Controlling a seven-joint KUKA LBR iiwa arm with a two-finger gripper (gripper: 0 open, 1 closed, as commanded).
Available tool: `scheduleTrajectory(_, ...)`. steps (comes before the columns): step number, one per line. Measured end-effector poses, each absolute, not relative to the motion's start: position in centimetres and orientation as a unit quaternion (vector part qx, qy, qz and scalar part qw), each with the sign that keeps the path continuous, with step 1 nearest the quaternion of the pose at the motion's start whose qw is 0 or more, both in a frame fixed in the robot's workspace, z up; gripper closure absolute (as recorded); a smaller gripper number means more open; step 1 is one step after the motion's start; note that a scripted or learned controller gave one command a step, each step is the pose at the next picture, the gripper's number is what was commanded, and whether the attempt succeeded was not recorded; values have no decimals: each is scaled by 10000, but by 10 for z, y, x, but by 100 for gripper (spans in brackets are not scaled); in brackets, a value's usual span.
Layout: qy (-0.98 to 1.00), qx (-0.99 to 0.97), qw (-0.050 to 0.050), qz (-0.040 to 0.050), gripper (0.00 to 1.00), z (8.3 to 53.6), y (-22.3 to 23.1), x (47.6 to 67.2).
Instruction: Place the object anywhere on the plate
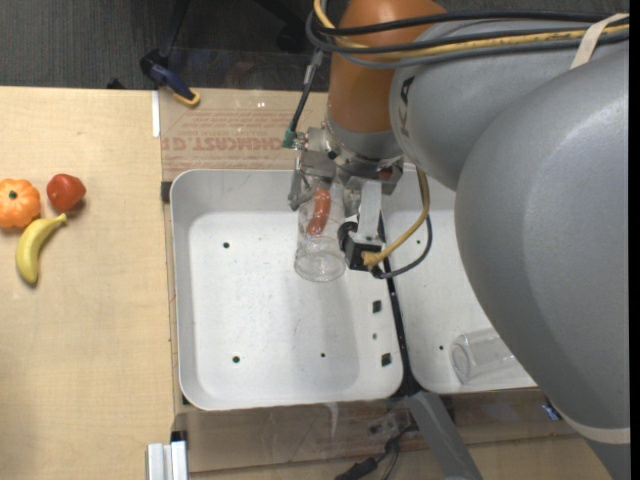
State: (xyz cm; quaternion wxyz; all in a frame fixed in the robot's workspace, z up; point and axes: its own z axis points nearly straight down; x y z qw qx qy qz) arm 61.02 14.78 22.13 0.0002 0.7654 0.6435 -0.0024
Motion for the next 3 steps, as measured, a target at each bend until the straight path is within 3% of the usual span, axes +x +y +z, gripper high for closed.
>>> scheduleTrajectory(1, 6595, 7517, 1, -27, 100, 248, 216, 598)
scheduleTrajectory(2, 7890, 6144, -13, -36, 100, 207, 228, 553)
scheduleTrajectory(3, 7900, 6131, -6, -30, 100, 188, 146, 602)
